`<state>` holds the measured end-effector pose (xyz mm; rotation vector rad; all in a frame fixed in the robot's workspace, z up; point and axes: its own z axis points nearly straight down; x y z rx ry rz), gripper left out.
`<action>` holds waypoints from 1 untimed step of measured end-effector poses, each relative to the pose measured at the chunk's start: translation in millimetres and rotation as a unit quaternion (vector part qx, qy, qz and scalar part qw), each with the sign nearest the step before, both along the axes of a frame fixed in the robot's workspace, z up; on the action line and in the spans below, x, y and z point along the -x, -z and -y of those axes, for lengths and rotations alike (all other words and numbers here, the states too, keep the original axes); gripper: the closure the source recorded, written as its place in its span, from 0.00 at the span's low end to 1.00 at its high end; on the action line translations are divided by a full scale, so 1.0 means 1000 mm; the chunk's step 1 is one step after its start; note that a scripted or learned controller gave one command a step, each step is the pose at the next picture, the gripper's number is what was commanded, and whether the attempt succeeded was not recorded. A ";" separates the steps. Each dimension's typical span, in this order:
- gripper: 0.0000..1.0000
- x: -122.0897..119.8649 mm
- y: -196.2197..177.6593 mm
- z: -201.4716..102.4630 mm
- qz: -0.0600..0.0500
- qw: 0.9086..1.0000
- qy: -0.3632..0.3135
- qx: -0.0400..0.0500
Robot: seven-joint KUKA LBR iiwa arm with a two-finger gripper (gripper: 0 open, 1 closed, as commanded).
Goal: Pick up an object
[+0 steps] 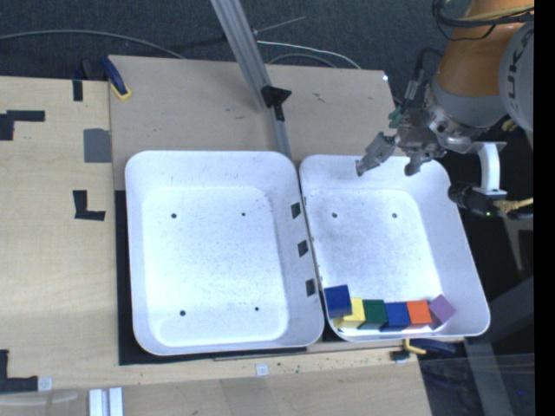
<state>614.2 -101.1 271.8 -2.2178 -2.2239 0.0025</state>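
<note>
Several small coloured blocks lie in a row along the near wall of the right bin [451,232]: a blue block [336,299] on a yellow one [351,316], then a green block [374,312], another blue block [397,315], an orange block [419,312] and a purple block [441,308]. My gripper [389,164] hangs above the far rim of the right bin, well away from the blocks. Its two fingers are spread apart with nothing between them.
The left bin [147,232] sits beside the right one, their rims touching. A grey metal pole [247,46] slants down to the bench behind the bins. A blue-and-yellow clamp [117,78] sits at the bench's far left corner, another [425,347] at the near right.
</note>
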 end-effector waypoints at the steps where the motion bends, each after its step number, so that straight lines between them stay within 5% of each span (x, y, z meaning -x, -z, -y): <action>1: 0.00 -0.065 0.185 0.003 -0.005 1.000 0.001 0.000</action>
